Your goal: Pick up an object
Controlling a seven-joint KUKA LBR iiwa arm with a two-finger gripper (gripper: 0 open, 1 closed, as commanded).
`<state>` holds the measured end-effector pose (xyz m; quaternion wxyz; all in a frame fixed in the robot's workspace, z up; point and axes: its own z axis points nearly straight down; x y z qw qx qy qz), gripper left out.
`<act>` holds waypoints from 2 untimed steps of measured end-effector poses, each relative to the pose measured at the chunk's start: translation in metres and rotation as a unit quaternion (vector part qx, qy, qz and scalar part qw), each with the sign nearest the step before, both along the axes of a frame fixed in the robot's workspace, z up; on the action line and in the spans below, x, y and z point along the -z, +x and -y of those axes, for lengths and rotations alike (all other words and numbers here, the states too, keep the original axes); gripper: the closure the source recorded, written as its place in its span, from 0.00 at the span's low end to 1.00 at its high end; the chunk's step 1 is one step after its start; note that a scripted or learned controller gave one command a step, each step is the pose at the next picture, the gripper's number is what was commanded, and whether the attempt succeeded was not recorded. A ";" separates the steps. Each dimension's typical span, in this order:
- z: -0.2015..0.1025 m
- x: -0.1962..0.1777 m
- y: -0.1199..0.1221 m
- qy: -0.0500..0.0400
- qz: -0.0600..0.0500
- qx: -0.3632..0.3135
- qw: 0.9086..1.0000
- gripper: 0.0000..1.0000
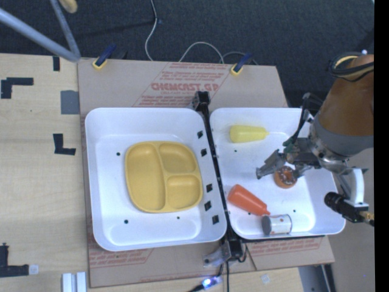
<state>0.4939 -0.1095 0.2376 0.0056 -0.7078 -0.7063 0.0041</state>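
In the right bin (261, 115) lie a pale yellow lump (247, 133) at the back, an orange cone-shaped piece (247, 200) near the front left, a small clear cylinder with a grey cap (276, 224) at the front, and a small round orange-brown object (285, 177) toward the right. My gripper (281, 171) hangs low over that round object, open, with one finger (262, 171) stretched to its left and the other to its right. The object lies on the bin floor between the spread fingers; I cannot tell whether they touch it.
The left bin (103, 132) holds a yellow divided plate (163, 176). A black divider (209, 163) with clips runs between the bins. Both bins rest on a cardboard sheet (182, 84). The arm's grey body (343, 120) looms over the right bin's right edge.
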 end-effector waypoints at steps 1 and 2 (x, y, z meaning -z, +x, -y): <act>0.000 -0.006 0.002 -0.001 0.006 -0.002 1.000 0.00; 0.003 0.055 0.008 -0.001 0.004 -0.001 1.000 0.00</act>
